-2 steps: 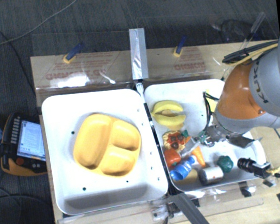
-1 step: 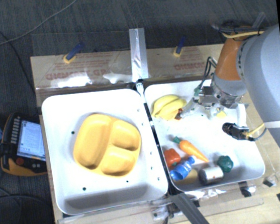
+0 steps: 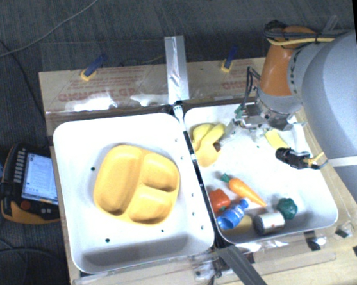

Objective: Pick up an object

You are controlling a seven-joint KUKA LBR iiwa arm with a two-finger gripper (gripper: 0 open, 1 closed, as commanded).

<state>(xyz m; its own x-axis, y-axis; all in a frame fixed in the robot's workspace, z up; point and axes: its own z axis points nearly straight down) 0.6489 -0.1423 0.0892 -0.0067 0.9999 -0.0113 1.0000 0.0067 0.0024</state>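
Claw (image 3: 248,121) position: you see it low over the right bin (image 3: 322,208), near its far edge; finger state cannot be determined. Beside it lies a yellow banana (image 3: 205,139), against the divider.

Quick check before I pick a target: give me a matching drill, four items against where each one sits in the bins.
Items:
1. yellow divided tray
2. carrot
3. banana
4. green ball

Places:
A. right bin, far-left corner by the divider
B. left bin, in the middle
C. right bin, near-right area, beside the silver can
D. right bin, centre, lying at a slant

Pairs: 1-B, 2-D, 3-A, 4-C
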